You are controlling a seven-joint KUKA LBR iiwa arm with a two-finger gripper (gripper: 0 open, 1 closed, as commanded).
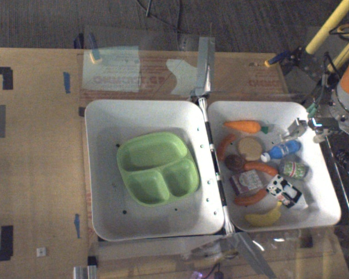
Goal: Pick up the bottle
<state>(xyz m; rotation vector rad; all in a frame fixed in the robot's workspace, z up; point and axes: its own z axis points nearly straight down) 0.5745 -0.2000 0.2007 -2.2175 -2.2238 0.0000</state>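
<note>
- A green divided plate (157, 168) is lying in the left white bin (99, 156).
- A carrot (242, 126), banana (264, 216), sausages (250, 198) and what may be a small can (294, 169) are crowding the right bin (326, 208).

Blue bottle (282, 150) lies in the right bin (326, 185); gripper (295, 129) hovers just above it, nothing held

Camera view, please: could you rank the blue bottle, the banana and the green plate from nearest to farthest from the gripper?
1. Blue bottle: in the right bin, just below and left of the gripper.
2. Banana: at the right bin's bottom edge, well below the gripper.
3. Green plate: in the left bin, far off to the gripper's left in the picture.
</note>
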